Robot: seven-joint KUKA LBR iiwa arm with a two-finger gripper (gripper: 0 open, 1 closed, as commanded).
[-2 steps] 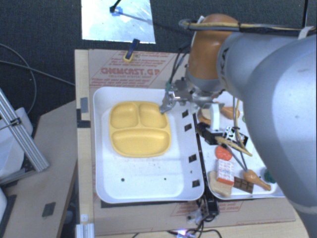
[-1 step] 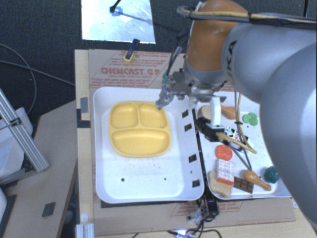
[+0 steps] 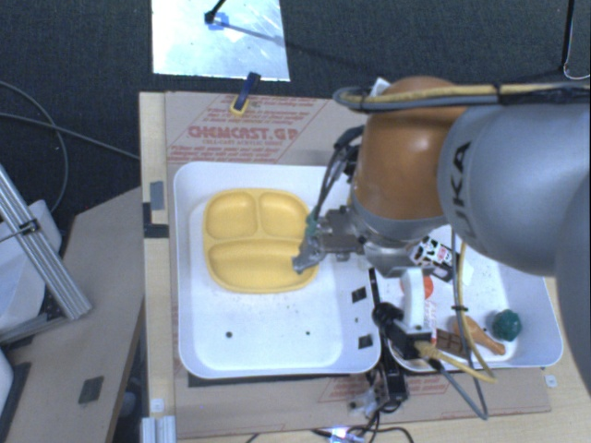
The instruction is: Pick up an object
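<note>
Bench: a brown cardboard sheet printed with red lettering lies under two shallow white bins set side by side.
Floor: dark carpet lies beyond the bench, with a shiny square plate at the top of the view and black cables crossing it.
Left edge: a slanted aluminium frame rail stands beside a tan table surface.
Left bin: white, with a few small dark specks on its floor; it holds a yellow divided plate in its upper half.
Yellow divided plate: lies flat, three compartments facing up, its right edge touching or just beside the gripper.
Right bin: largely covered by the arm; a dark green ball sits near its right rim, a brown wooden piece lies just left of the ball, and a white and orange object lies near the divider between the bins.
Arm: grey, with a broad orange band, it enters from the right and bends down over the boundary between the two bins.
Gripper: it is lowered at the right rim of the yellow plate, inside the left bin.
Gripper state: I cannot tell whether it is released or clenched, and nothing is plainly seen being gripped.
</note>
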